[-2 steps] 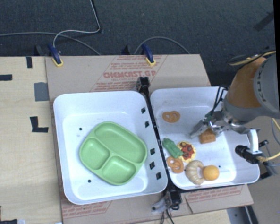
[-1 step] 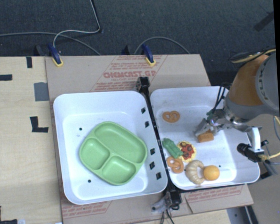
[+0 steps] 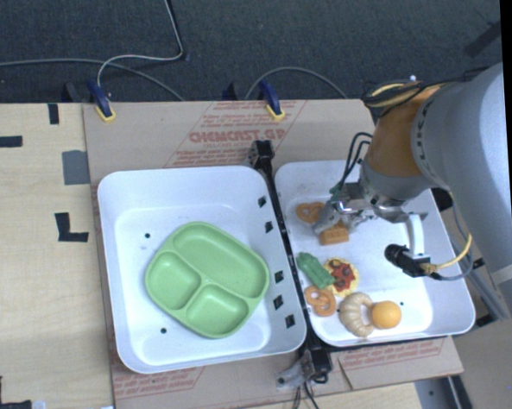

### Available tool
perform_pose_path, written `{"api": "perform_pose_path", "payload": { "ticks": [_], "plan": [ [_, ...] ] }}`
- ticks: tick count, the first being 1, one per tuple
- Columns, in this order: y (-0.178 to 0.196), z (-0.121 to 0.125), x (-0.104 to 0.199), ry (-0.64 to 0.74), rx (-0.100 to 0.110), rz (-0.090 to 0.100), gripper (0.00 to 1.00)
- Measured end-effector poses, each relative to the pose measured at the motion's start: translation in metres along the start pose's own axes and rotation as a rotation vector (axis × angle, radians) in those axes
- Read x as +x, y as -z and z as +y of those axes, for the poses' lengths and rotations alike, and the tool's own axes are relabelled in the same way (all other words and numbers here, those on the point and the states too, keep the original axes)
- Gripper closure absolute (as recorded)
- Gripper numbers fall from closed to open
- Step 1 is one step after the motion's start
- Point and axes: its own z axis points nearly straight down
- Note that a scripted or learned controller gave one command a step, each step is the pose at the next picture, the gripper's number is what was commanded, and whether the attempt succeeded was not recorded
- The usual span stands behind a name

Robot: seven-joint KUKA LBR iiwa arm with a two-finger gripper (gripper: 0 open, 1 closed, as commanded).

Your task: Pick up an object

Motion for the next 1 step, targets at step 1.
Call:
{"api": "perform_pose_path", "payload": {
  "ticks": [1],
  "plan": [
    [0.1193,-0.0253,0.0602,-0.001,0.004,-0.001,1.0]
  ]
}}
